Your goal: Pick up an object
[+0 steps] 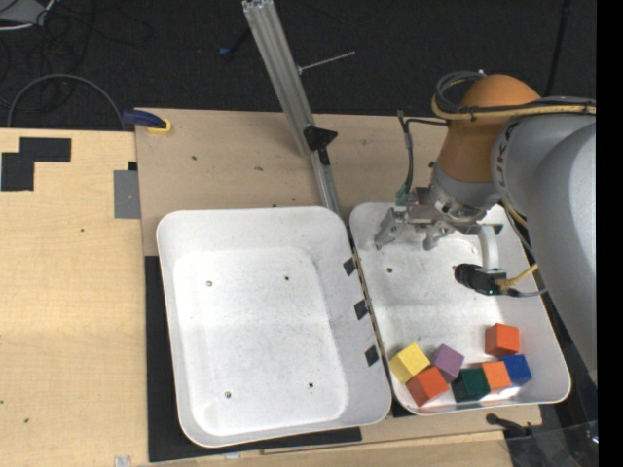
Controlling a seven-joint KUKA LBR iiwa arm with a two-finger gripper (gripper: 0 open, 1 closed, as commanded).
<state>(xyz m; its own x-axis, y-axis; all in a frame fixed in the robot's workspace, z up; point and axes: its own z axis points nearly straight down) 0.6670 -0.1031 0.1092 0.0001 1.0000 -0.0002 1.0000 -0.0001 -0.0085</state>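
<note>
While the grey arm's two-finger gripper (411, 230) hangs over the far end of the right shallow white bin (557, 382), its fingers look spread wide with nothing between them. All the small coloured blocks sit bunched at the near end: yellow cube (411, 360), purple cube (449, 359), red block (426, 385), dark green block (471, 384), two orange ones (502, 339) and a blue one (519, 368). They're probably light, rigid, a bit slick, so squeeze flat opposite faces. Lone orange cube looks easiest, room on most sides. The rest are touching and close to the rim, tight for fingers.
</note>
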